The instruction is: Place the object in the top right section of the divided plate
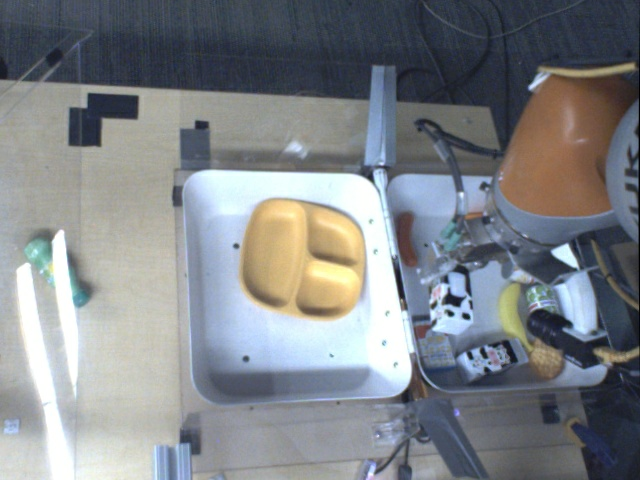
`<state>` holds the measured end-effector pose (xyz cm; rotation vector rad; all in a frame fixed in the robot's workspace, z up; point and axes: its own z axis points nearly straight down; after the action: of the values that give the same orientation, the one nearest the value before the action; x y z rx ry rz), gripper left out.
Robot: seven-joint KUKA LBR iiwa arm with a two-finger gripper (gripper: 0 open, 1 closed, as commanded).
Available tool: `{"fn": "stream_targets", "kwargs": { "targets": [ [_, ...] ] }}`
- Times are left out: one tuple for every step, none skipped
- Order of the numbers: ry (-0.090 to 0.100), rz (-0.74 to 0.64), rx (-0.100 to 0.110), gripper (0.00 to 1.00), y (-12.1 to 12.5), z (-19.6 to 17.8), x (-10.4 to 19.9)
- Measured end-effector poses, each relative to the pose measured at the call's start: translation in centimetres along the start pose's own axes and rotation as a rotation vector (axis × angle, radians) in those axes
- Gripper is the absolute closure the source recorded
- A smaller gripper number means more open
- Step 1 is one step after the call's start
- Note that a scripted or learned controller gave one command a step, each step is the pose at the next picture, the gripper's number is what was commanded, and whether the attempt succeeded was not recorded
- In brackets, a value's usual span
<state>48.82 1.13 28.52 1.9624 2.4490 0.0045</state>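
Note:
A yellow divided plate [303, 258] with three sections lies in the left white bin [220, 368]; nothing rests on it. My gripper [452, 243] hangs over the upper part of the right bin [430, 200], under the orange-banded wrist [565, 148]. Just below it lies a black-and-white cow-patterned toy [451, 304]. A reddish sausage-shaped piece [406, 238] lies to its left by the bin wall. No object can be made out in the gripper.
The right bin also holds a yellow banana [512, 310], a small can [545, 298], a second black-and-white item [490, 356], a small box [435, 348] and a tan lump [545, 361]. A green item [45, 258] sits on the bench at far left.

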Motion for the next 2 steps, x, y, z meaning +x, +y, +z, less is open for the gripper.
{"fn": "stream_targets", "kwargs": {
  "targets": [
    [0.001, -0.024, 0.003, 1.0, 1.32, 8.66, 6.53],
    [0.001, -0.023, 0.002, 0.0, 1.33, 8.63, 6.48]
  ]
}}
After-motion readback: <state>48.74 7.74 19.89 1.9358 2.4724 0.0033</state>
